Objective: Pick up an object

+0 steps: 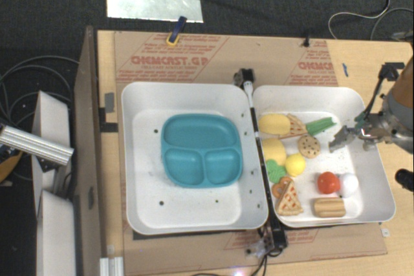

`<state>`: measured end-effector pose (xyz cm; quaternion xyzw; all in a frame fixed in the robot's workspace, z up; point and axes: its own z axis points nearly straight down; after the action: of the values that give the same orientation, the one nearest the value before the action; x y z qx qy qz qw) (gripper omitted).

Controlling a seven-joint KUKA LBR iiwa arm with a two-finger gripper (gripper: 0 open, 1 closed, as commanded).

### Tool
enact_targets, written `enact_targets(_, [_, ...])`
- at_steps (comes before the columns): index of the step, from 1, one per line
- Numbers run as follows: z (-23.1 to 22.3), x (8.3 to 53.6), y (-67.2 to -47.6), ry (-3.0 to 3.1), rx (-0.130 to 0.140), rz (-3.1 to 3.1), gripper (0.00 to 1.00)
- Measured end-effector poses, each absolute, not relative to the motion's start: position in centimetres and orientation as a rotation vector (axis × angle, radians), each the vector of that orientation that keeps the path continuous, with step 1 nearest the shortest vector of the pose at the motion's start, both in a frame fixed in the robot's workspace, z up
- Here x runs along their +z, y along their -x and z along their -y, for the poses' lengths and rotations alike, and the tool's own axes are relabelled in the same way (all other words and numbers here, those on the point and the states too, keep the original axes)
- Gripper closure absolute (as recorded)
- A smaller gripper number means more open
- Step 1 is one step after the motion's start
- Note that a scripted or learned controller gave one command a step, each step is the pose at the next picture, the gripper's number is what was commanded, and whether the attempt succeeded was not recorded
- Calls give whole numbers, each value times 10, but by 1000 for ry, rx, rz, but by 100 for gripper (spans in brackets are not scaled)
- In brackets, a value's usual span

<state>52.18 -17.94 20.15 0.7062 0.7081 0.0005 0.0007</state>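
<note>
The right bin (372, 168) holds several toy foods. Along its left side lie a yellow piece (275, 123), a cookie (309, 147), a yellow ball (295, 165) and a green leafy piece (276, 171). A green strip (320, 123) lies near the back. A red tomato (328, 182), a white egg (348, 185) and a tan bread roll (329, 207) sit near the front. My gripper (346, 136) hangs over the right half of this bin, right of the cookie and above the tomato, with nothing seen in it.
The left bin (142, 139) holds a teal divided plate (200, 150). A pizza slice (289, 198) and a pretzel (281, 187) lie at the right bin's front left. A metal divider (255, 139) runs between the bins. The arm enters from the right edge.
</note>
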Motion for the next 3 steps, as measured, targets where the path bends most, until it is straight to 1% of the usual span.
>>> enact_targets(1, [168, 84, -493, -2227, -6, -2228, 0])
enact_targets(2, [170, 101, -497, -2216, 4, -2220, 100])
enact_targets(3, [170, 111, -498, -2214, 6, -2220, 100])
